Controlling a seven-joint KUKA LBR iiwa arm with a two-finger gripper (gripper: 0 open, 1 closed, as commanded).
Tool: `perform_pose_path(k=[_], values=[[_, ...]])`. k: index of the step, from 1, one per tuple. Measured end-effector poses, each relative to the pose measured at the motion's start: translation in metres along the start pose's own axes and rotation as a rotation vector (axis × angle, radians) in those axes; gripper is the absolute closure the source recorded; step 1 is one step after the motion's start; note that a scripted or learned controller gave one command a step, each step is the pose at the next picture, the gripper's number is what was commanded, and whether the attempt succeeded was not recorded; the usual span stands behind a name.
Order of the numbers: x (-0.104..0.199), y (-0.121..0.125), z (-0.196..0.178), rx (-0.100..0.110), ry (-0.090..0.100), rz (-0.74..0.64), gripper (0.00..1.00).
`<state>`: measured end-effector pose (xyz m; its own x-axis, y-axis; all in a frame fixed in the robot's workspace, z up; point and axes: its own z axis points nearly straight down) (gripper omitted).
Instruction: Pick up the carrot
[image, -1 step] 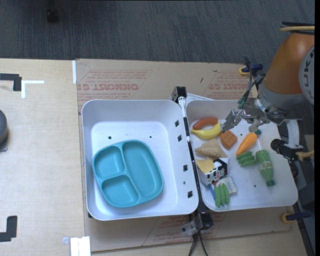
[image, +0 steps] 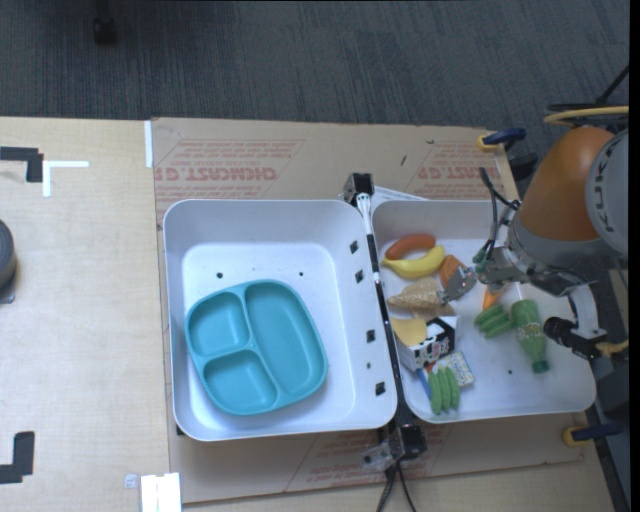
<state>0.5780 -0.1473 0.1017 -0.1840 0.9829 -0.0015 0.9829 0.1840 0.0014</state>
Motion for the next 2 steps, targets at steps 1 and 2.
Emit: perform_pose_path(k=[1,2], values=[[-0.013,-0.042,0.007,-0.003,0.009,0.104,0.0],[-0.023,0.018,0.009,0.001,0.0,0.367,0.0]])
